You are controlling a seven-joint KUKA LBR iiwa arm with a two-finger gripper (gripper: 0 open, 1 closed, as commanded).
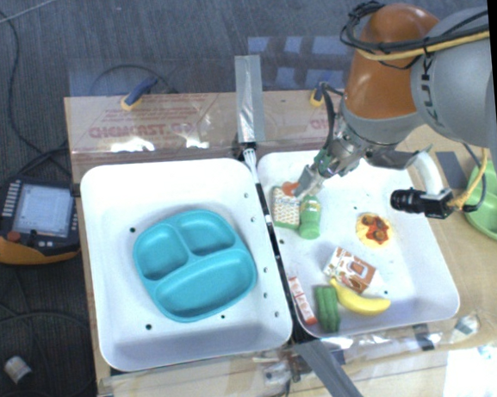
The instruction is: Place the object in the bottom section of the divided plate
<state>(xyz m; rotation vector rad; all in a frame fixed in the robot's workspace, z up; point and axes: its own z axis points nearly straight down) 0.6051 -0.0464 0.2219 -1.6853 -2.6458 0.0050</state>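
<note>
The end effector (309, 182) is reaching into the right bin (427, 260), hovering over a green object (309, 217) near its far-left corner; whether it is gripping anything I cannot tell. The divided plate (195, 263) is sitting in the left bin (115, 209), so placement looks entirely ahead.

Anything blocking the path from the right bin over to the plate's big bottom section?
Only the raised walls where the two bins meet lie between. The claw is low in the right bin by the green bottle; the blue divided plate's bottom section holds nothing.
</note>
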